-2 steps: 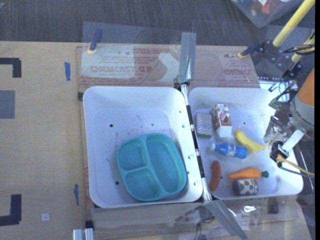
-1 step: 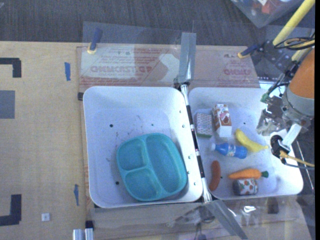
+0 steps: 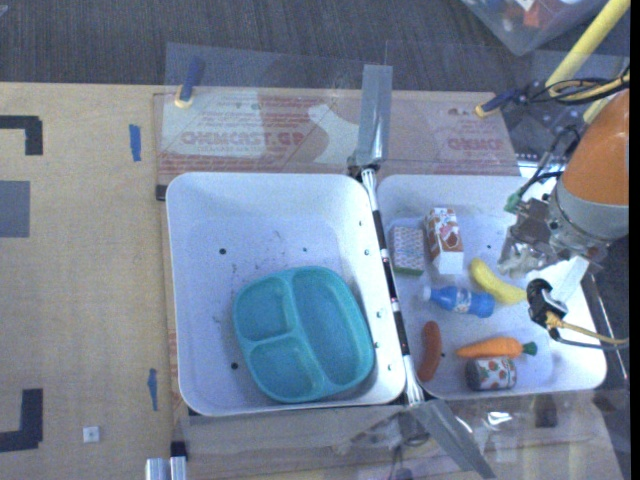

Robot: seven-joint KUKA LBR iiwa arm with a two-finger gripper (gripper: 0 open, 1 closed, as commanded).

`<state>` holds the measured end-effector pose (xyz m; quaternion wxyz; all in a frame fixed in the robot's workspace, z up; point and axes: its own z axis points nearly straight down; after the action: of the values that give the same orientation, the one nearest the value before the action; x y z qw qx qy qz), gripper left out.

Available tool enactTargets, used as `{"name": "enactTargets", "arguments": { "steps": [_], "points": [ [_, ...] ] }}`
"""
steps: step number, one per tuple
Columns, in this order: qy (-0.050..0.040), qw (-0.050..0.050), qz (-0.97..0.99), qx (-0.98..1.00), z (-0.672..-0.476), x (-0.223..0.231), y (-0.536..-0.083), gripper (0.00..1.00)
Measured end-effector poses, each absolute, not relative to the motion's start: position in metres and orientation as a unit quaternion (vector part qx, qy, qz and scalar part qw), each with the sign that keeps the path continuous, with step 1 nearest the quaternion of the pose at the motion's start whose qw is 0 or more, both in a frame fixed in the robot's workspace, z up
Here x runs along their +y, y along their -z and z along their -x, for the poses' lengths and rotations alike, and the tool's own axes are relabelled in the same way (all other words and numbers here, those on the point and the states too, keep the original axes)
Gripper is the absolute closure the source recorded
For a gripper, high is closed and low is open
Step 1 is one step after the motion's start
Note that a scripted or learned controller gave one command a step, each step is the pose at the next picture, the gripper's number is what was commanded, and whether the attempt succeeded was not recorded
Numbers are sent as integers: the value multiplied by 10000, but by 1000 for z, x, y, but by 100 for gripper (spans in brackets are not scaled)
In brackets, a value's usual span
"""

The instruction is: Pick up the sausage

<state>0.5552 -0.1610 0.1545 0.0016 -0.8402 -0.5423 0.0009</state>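
Camera view shows the left bin (image 3: 200, 218) with a blue tray (image 3: 300, 333) near its front edge and lots of bare white floor behind it. Right bin (image 3: 580, 363) has the sausage (image 3: 430, 350) lying by its left wall near the front, with the blue bottle (image 3: 460, 300) just behind it and the carrot (image 3: 495, 348) and can (image 3: 490, 373) beside it. Further right, the gripper (image 3: 525, 253) hangs over the banana (image 3: 497, 281) near the bin's right edge, and I cannot tell if it is open or closed.

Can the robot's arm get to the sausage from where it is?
Probably yes. The reddish-brown sausage lies uncovered by the right white bin's left wall. The gripper hovers over the yellow banana, and the close wall may crowd it.
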Motion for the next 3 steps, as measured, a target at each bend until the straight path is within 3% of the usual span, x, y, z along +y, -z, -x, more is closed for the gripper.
{"name": "enactTargets", "arguments": {
  "steps": [1, 3],
  "points": [
    [-12, 19, 8769, -4807, -501, -171, -205, 100],
    [-11, 0, 9604, -2788, -535, -184, -169, 100]
  ]
}}
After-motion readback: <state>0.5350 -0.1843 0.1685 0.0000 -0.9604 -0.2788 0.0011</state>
